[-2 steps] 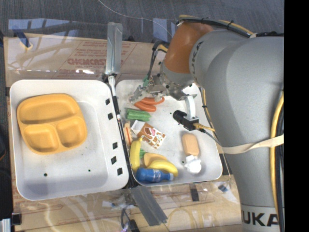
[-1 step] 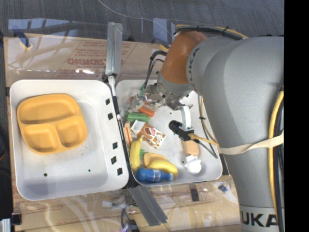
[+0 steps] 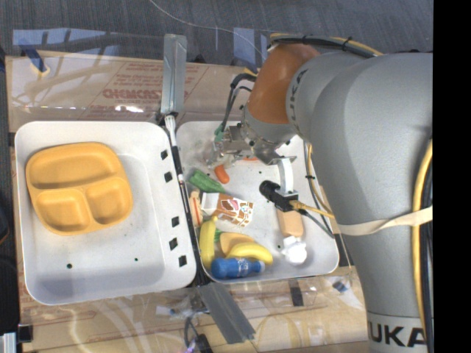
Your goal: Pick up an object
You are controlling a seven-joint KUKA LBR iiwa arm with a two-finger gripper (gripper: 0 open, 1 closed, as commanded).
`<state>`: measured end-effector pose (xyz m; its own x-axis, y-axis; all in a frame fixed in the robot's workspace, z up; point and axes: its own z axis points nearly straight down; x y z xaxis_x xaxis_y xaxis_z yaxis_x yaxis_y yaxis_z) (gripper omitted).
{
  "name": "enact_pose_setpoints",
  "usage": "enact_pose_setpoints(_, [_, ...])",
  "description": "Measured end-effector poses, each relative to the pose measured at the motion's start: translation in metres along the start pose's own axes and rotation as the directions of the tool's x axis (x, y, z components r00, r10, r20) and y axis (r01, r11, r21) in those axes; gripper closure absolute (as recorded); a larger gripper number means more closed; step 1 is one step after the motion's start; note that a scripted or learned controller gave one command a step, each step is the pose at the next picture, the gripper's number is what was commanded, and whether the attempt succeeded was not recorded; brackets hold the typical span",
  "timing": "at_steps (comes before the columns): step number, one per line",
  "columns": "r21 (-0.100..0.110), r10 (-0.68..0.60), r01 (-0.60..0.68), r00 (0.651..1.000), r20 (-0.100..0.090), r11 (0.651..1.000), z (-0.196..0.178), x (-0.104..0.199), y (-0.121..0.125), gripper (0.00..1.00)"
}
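The tool (image 3: 229,144) is lowered over the right bin's (image 3: 324,259) far side — its grip cannot be told, being seemingly hidden.

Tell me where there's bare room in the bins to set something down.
Left bin: bare floor below and right of the yellow divided plate. Right bin: crowded along its left and near sides with bananas, blue bottle, carton.

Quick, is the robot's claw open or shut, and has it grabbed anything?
End effector: cannot be told; it hangs low in the right bin, and nothing is seen held in it.
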<state>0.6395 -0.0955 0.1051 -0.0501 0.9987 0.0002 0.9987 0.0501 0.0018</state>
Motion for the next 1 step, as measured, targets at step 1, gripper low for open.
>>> enact_pose_setpoints(1, [-0.006, -0.024, 0.024, 1.000, -0.002, 1.000, -0.0922, 0.0798, 0.0238, 1.00])
